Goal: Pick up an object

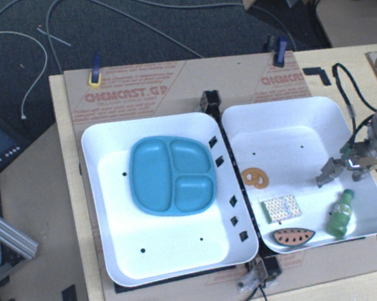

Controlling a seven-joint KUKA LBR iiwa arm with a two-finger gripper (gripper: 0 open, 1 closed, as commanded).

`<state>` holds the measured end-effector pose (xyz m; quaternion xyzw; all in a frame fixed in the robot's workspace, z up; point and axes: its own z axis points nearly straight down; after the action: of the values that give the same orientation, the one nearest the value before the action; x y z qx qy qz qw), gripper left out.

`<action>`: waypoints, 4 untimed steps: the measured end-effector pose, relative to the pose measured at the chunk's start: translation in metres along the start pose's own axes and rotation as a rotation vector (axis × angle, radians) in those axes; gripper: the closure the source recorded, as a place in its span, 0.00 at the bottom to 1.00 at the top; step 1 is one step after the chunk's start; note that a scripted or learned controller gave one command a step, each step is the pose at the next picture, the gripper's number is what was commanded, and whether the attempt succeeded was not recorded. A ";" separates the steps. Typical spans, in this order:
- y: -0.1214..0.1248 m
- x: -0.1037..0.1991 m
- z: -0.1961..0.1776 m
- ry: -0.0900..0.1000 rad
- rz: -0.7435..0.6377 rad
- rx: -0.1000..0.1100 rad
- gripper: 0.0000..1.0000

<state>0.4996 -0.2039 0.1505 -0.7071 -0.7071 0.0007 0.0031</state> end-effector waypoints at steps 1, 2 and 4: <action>-0.003 -0.001 0.043 0.000 0.000 0.000 0.00; -0.003 0.000 0.067 0.000 0.000 -0.001 0.00; -0.007 0.006 0.007 -0.005 -0.001 -0.009 1.00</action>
<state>0.4929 -0.1981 0.1437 -0.7068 -0.7074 -0.0010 -0.0018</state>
